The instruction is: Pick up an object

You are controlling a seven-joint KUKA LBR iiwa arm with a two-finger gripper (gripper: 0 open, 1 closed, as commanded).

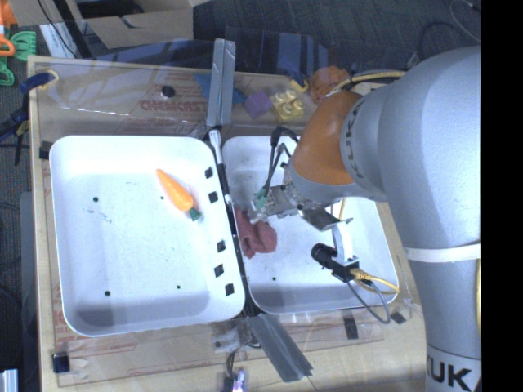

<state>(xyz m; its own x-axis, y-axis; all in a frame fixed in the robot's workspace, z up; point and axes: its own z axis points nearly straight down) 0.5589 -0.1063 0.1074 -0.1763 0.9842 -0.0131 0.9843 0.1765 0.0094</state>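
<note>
An orange toy carrot (177, 191) with a green tip lies in the left bin (82, 219), toward its upper right. A dark red lumpy object (257, 237) rests in the right bin (310, 296), close to the divider. My gripper (260, 208) hangs at the left side of the right bin, directly over the upper edge of the red object. The wrist and arm body cover most of the gripper from above.
A purple block (258, 104), a yellow piece (288, 101) and a brownish object (327, 78) lie on the bench behind the right bin. A grey bar (221, 80) stands between the bins at the back. Cables (368, 284) trail over the right bin.
</note>
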